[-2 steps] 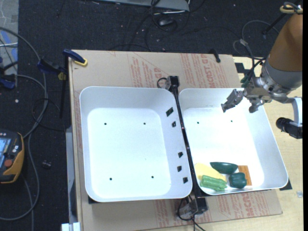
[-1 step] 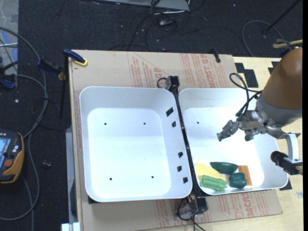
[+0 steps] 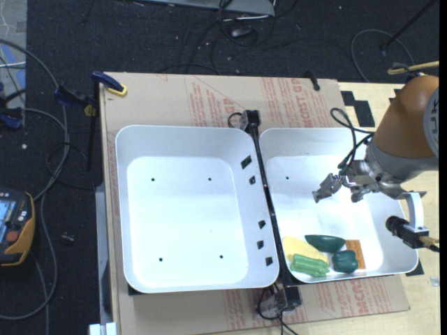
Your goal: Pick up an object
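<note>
Camera view: two white bins (image 3: 140,145); the right one holds five small objects (image 3: 323,254) near its front. Gripper (image 3: 340,190) hovers open, empty.

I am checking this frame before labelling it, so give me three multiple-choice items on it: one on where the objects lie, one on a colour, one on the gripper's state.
1. Where do the small objects lie?
A. near corner of the right shallow white bin
B. middle of the left shallow white bin
C. on the cardboard behind the bins

2. What colour is the ridged, roll-shaped object?
A. red
B. green
C. purple

3. What is between the fingers of the two-finger gripper?
A. the ridged roll
B. the flat yellow piece
C. nothing

Answers:
1. A: the ridged green roll, the flat yellow piece, the dark green dome-shaped object and the teal lump cluster in the right shallow white bin, at its near edge.
2. B: its surface is plainly green.
3. C: the two-finger gripper hangs open over bare bin floor, apart from the cluster.
</note>
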### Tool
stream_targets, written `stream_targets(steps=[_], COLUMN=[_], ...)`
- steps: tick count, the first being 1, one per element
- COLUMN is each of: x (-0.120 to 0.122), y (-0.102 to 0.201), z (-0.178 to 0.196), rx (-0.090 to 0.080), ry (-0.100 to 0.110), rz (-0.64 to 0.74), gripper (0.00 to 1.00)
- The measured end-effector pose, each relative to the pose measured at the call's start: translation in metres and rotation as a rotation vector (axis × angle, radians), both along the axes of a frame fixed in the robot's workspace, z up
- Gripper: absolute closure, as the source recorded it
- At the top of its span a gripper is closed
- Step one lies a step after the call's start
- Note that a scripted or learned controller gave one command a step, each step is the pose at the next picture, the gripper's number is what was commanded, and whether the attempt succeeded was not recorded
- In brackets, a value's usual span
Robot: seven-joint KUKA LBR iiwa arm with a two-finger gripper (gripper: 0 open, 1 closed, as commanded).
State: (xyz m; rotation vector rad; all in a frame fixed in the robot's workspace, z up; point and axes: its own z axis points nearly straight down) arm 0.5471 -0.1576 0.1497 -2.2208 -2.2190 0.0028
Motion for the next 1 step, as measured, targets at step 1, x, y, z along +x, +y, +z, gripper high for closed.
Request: stream_targets(steps=[1], x=[-0.0397], y=[-0.0244], z=[0.0478], rx=[-0.002], ry=[-0.006], rz=[-0.002], gripper=[0.00])
